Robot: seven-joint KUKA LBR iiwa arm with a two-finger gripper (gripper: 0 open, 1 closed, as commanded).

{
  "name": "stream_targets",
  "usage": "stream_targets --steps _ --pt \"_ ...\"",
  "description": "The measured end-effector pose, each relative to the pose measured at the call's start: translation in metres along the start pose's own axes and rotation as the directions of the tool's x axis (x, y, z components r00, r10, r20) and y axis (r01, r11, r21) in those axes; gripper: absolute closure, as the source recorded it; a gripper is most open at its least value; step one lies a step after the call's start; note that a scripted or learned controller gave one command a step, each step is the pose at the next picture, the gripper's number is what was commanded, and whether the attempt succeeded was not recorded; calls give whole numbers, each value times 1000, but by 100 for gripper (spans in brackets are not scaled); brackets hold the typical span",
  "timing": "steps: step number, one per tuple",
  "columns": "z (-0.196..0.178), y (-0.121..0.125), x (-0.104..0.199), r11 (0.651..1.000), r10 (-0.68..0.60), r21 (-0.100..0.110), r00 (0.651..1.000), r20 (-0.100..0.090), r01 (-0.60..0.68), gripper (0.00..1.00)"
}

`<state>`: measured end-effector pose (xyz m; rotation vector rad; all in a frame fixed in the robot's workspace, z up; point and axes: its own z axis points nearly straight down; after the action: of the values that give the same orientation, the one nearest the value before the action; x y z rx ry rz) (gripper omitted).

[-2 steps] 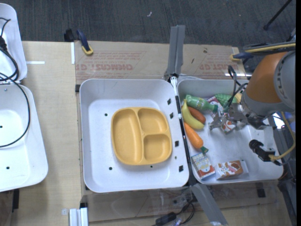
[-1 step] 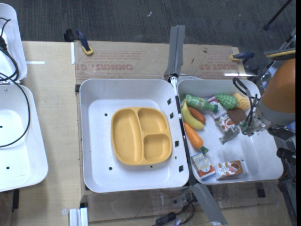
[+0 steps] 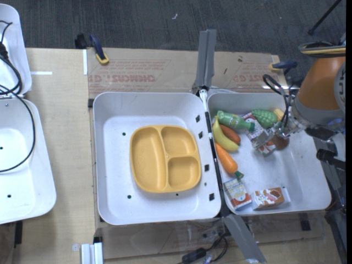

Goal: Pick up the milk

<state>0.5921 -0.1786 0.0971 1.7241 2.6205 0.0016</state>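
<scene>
Camera view, from above and at a slant: two shallow white bins side by side, the left bin (image 3: 110,164) bearing a yellow divided plate (image 3: 165,158), the right bin (image 3: 308,175) serving here as the landmark and holding the loose items. Along the left wall of the right bin lie a banana (image 3: 223,139), and just below it a carrot (image 3: 226,159); toward its far left corner, a green bottle (image 3: 234,120); beside that, further right, a green cob-like item (image 3: 264,116). At the near edge of the right bin lie two small cartons: a white one with a red-and-green print (image 3: 237,193), which is most likely the milk, and just right of it an orange-brown one (image 3: 271,198); which of the two is the milk cannot be read for certain from the print. The arm (image 3: 324,89) reaches in over the far right corner of the right bin; its gripper (image 3: 276,139) sits low near the far middle of that bin, among a crumpled packet (image 3: 259,138) and the green items; whether the jaws are apart or together cannot be told, as the tip is small and cluttered. Progress, as judged: nothing is lifted; both cartons rest on the floor of the right bin, well apart from the gripper; the approach, the grasp and the lift are all left to do.
</scene>
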Motion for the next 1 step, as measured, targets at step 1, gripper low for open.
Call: stream_targets --steps 1 --pt "8 40 -58 985 -167 29 985 -43 169 0"
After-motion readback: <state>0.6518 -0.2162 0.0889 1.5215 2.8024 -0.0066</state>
